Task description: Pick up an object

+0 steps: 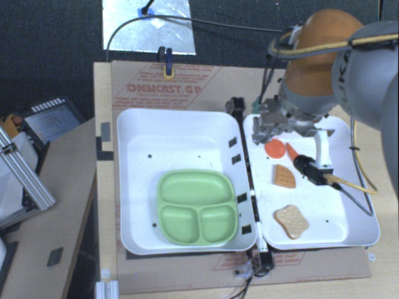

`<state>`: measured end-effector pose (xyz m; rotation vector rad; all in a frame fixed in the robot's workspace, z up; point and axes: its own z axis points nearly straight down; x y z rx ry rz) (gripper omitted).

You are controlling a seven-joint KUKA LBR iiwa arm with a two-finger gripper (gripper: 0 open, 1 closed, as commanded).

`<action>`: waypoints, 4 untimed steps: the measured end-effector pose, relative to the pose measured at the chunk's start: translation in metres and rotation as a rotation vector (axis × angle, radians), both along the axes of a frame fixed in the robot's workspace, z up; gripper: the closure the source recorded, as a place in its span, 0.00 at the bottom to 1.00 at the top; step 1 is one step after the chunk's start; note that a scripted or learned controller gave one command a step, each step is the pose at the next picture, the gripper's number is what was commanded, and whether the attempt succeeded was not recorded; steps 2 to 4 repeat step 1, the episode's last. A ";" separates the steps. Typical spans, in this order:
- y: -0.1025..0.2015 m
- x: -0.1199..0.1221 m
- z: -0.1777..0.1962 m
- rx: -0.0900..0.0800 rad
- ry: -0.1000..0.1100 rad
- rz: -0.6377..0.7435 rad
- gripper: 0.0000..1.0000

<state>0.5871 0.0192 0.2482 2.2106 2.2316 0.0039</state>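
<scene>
Right bin (349,220): red disc (275,147) at 10 o'clock, waffle square (283,177) at 9, bread slice (292,221) at 7. Gripper (267,129) just beside the disc, at its 11 o'clock (grip state cannot be told). Left bin (174,136): green divided plate (196,205) at 6 o'clock.

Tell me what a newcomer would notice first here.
The green three-compartment plate lies in the left bin, near its front. The grey arm with its orange band looms over the right bin, gripper low at the far left corner, beside a red-orange piece; a waffle-like square and a toast slice lie nearer the front.
</scene>
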 end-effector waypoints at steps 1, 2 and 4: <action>0.057 -0.005 -0.016 0.000 0.002 -0.001 1.00; 0.057 -0.005 -0.016 0.000 0.002 -0.001 1.00; 0.057 -0.005 -0.016 0.000 0.002 -0.001 1.00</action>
